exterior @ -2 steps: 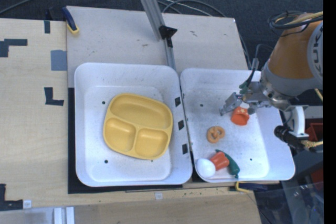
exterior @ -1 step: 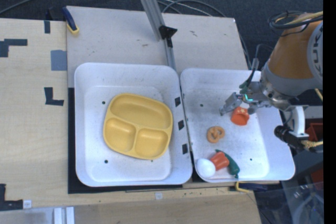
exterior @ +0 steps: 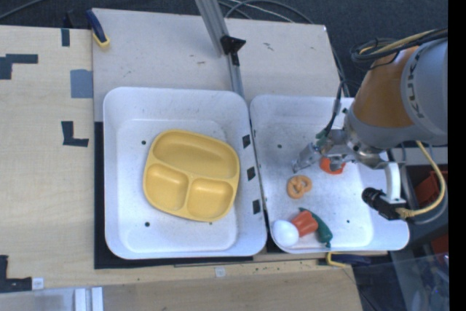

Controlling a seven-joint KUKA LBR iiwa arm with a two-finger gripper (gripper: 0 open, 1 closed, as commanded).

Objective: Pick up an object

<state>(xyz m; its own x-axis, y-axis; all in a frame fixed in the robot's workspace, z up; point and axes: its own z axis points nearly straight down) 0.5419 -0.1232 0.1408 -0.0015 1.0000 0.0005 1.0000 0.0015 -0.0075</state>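
Note:
My gripper [exterior: 322, 154] hangs low over the middle of the right bin [exterior: 277, 120], reaching in from the right under the grey and orange arm. A small orange-red object [exterior: 333, 166] lies right at the gripper's tip, partly hidden by it. Just below and to the left sits a tan pretzel-shaped piece [exterior: 298, 186]. A red pepper with a green stem [exterior: 312, 223] and a white egg [exterior: 285, 232] lie near the bin's front edge.
The left bin [exterior: 124, 156] holds a yellow divided plate [exterior: 191, 175]. A grey metal pole [exterior: 211, 4] slants down to the divider between the bins. Black cables trail across the dark floor behind the bench.

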